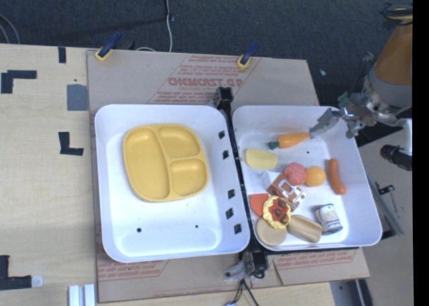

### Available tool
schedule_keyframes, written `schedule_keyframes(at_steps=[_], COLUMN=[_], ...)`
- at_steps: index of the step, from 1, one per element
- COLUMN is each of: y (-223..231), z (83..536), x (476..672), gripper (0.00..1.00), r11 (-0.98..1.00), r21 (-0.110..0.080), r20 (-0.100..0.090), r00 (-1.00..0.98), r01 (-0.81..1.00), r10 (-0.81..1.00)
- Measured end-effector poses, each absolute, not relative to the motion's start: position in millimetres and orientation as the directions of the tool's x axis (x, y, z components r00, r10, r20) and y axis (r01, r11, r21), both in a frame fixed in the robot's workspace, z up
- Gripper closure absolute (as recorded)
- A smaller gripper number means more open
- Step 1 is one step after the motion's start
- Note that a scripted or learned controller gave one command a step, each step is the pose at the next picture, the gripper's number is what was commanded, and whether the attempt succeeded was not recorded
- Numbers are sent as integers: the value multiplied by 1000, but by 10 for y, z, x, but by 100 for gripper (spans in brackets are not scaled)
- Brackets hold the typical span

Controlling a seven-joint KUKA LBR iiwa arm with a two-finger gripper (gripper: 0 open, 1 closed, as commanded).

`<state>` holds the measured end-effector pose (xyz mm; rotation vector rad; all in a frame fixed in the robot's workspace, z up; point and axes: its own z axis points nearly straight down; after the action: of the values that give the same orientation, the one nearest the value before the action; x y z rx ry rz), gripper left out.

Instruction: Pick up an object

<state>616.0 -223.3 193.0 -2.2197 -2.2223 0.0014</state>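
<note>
A grey KUKA arm with an orange band reaches in from the right, its gripper (327,122) poised over the far right corner of the right bin (373,221), 1 of 2 white bins on the bench (40,164). Nothing appears to be lifted yet: every toy food item lies on the bin floor, so the pick looks barely begun. Whether the gripper is open or closed cannot be told from this angle. Nearest to it is a toy carrot (292,140), lying just left and slightly nearer than the gripper tip, seemingly almost touching it. Farther off sit a pale yellow piece (261,159), a red sausage (336,176), an orange ball (315,176) and a small can (328,217). The left bin (114,231) holds a yellow divided plate (164,162).
</note>
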Motion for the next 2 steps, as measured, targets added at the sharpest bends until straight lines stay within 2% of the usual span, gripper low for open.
schedule_keyframes(at_steps=[1, 2], y=[-1459, -1374], z=[1349, 851], x=[6695, 6701], gripper=[0, 0], r11=[9, 4], r21=[-2, 6], r20=[2, -4], r00=[-9, -3], r01=[1000, 1000], r10=[1000, 1000])
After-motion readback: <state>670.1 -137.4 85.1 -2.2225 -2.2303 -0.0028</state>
